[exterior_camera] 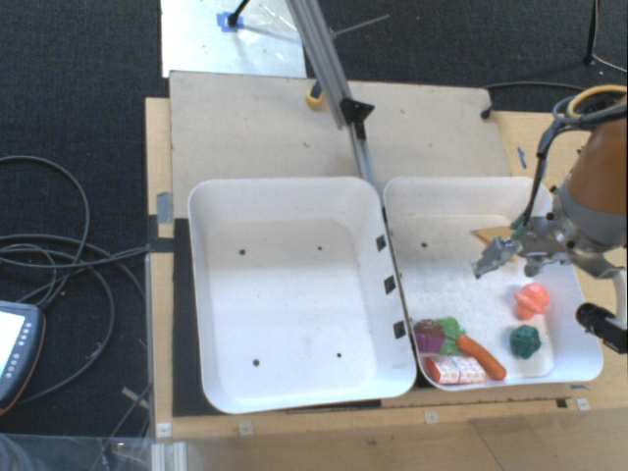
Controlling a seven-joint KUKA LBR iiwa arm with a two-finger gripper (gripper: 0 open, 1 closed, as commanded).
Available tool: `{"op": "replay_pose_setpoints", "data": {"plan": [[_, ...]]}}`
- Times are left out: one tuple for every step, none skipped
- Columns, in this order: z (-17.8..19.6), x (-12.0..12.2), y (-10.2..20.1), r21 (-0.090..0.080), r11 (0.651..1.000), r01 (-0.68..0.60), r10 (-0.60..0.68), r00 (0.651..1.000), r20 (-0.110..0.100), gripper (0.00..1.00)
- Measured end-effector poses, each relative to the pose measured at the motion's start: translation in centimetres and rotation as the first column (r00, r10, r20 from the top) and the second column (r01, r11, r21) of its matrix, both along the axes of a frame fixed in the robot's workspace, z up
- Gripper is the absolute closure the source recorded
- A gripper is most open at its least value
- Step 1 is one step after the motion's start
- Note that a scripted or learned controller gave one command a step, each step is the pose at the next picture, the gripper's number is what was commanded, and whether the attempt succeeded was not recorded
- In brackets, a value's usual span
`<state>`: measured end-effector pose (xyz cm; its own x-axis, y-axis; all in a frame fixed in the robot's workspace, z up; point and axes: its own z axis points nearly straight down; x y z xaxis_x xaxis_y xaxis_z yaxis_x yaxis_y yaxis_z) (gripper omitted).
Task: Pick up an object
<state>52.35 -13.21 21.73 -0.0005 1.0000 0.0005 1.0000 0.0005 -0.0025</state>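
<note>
The gripper [491,261] hovers over the right bin [442,204], near its middle; whether its fingers are open or closed cannot be told, and nothing shows between them. The objects crowd that bin's near edge: an orange-pink toy [531,300] and a dark green toy [525,340] toward the right wall, a carrot [481,357], a purple and green piece [437,335] and a red-and-white packet [454,369] by the near-left corner. The bin's far half lies bare. The left bin [285,292] touches it along a shared wall on the wooden bench [412,116].
</note>
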Motion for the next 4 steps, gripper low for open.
{"op": "replay_pose_setpoints", "data": {"plan": [[-5.8, -0.5, -0.7, 0.000, 1.000, 0.001, -0.001, 1.000, -0.001, 0.00], [-11.6, 0.3, -0.9, 0.001, 1.000, 0.000, 0.000, 1.000, -0.001, 0.00], [-10.2, 0.5, -1.0, -0.001, 1.000, 0.000, 0.000, 1.000, 0.006, 1.00], [-5.9, 0.6, -1.1, -0.002, 1.000, -0.003, 0.003, 1.000, 0.008, 1.00]]}}
